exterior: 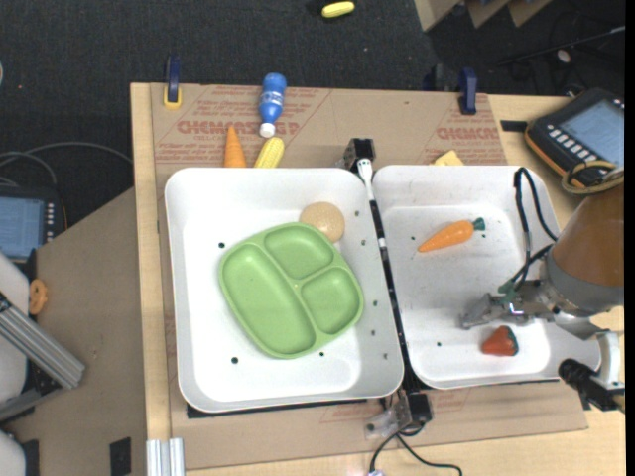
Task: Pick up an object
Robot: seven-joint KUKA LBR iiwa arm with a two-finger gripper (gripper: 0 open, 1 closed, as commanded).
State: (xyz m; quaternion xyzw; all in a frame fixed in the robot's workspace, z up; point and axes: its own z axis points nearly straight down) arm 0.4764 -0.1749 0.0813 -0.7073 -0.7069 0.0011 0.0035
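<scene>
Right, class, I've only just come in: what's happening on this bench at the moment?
A robot arm reaches in from the right over the right-hand bin. Its gripper sits low near the bin floor, just beside a red strawberry-like toy, with nothing seen between its fingers. A toy carrot lies further back in the same bin. The left bin holds a green divided plate and a beige round object.
</scene>
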